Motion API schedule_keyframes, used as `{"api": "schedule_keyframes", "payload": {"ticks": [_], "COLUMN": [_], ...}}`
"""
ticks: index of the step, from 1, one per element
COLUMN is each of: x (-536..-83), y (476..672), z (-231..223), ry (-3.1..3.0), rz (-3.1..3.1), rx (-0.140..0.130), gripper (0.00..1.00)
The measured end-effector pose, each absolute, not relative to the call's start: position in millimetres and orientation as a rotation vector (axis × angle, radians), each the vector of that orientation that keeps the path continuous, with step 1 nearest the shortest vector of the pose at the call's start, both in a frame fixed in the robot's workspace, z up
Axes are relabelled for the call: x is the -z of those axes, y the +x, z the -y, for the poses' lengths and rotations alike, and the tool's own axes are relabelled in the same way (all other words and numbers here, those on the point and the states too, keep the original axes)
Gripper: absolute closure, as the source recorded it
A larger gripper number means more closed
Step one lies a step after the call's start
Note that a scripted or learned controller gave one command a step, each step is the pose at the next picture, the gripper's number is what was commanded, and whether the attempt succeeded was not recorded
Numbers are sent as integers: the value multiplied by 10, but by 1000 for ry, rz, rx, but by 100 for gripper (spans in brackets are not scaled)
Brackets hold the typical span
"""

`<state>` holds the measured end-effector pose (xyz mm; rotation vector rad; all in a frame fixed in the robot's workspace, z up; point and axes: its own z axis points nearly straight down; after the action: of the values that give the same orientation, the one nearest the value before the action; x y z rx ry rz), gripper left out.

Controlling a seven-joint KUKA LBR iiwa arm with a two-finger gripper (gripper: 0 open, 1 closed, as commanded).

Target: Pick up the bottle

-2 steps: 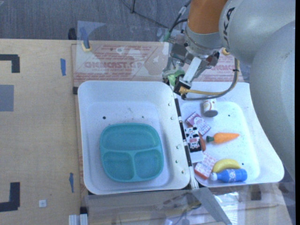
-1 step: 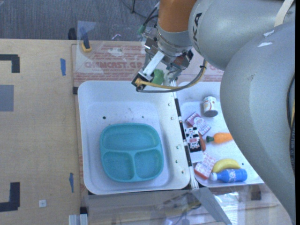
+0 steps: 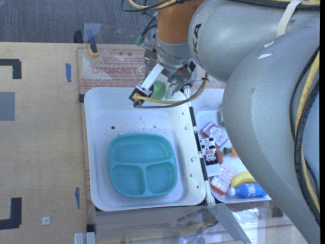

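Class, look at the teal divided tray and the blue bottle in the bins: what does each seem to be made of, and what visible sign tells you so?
Teal divided tray: likely moulded plastic, matte to satin; uniform colour, rounded compartment ridges, soft glare.
Blue bottle: probably plastic, glossy; bright highlights on its side, white cap end. Its label is too small to read.

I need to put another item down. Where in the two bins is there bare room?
Left bin: bare strip between the teal divided plate and the end effector. Right bin: crowded with cartons, banana and blue bottle.
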<state>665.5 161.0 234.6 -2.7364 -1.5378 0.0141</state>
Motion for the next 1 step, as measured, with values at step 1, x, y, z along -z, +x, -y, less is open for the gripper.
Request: {"api": "schedule_keyframes", "payload": {"ticks": [1], "x": [-2597], "y": [6656], "z": [-2054], "ry": [-2783], "rz": [1456], "rx": [-9], "gripper": [100]}}
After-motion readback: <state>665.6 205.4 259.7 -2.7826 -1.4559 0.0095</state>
